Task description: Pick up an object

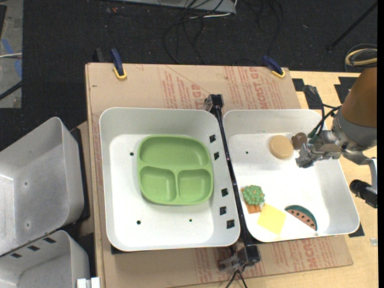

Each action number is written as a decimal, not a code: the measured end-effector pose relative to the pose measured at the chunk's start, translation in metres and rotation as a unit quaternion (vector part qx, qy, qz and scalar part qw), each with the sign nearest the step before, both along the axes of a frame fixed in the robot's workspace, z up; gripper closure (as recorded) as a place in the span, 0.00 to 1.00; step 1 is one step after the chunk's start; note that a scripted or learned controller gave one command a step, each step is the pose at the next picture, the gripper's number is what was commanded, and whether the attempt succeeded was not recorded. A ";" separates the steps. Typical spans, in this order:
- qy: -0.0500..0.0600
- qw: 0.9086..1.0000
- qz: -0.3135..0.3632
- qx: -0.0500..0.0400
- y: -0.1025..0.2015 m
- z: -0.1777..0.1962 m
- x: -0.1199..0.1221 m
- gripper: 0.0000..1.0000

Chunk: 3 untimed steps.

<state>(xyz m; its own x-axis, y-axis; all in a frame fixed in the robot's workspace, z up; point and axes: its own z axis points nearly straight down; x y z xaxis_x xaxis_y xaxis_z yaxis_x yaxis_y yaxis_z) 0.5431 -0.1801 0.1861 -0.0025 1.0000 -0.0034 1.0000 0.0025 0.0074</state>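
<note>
Gripper (304,158) is lowered into the right bin (336,221) just beside the tan round cookie (281,147), presumably lined up for pickup. Whether it is released or clenched cannot be told.

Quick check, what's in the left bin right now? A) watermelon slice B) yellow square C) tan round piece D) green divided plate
D: the green divided plate lies in the left bin; the yellow square, watermelon slice and tan round piece are all in the right bin.
</note>
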 end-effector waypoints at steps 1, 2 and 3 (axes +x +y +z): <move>0.000 1.000 0.000 0.000 0.000 0.053 0.002 1.00; 0.002 1.000 0.003 0.002 0.052 0.047 0.026 1.00; 0.002 1.000 0.003 0.002 0.097 0.047 0.045 1.00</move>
<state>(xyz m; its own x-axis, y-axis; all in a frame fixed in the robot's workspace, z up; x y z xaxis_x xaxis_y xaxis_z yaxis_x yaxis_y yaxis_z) 0.5880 -0.0836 0.2335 -0.0082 1.0000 0.0006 1.0000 0.0082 0.0030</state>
